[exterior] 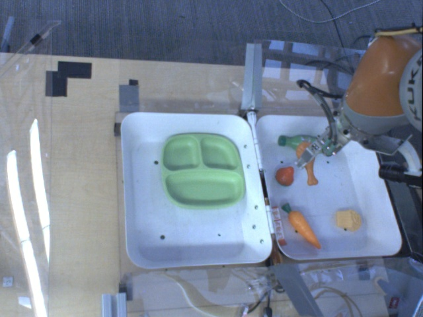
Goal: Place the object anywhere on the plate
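A green divided plate (201, 170) lies in the middle of the left bin (142, 230). My gripper (317, 150) hangs low over the upper part of the right bin (370, 190). It sits right at the top end of a slim orange toy (310, 174). A small green toy (289, 140) lies just left of the gripper. Below them are a red tomato (285, 176), a carrot with a green top (303, 224) and a yellow lump (348, 220).
The arm's orange band (380, 71) and grey wrist reach in over the right bin's top right corner. A raised divider (261, 177) separates the two bins. A metal post (251, 78) stands behind them.
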Available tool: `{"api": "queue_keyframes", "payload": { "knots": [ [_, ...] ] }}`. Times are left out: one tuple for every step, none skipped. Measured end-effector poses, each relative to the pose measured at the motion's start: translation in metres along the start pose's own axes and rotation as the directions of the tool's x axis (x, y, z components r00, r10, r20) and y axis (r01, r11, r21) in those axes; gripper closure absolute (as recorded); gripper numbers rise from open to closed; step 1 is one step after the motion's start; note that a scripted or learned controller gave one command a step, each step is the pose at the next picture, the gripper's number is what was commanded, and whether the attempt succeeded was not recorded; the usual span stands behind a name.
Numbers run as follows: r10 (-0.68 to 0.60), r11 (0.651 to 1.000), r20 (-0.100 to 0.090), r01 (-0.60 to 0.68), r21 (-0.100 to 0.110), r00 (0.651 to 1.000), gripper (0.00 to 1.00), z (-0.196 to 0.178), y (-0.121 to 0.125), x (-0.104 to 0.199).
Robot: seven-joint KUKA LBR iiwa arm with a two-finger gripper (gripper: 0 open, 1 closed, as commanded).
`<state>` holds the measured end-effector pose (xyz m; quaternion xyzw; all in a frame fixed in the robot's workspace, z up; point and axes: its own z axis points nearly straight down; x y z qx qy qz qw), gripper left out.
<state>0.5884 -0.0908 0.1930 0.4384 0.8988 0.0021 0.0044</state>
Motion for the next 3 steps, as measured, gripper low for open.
{"api": "queue_keyframes", "payload": {
  "knots": [
    [-0.027,1.000,-0.002,0.027,0.001,1.000,1.00,0.007,0.053,0.052],
    [-0.004,1.000,-0.004,0.004,0.003,1.000,1.00,0.009,0.133,0.104],
    [-0.004,1.000,-0.003,0.004,0.003,1.000,0.00,0.009,0.133,0.104]
  ]
}}
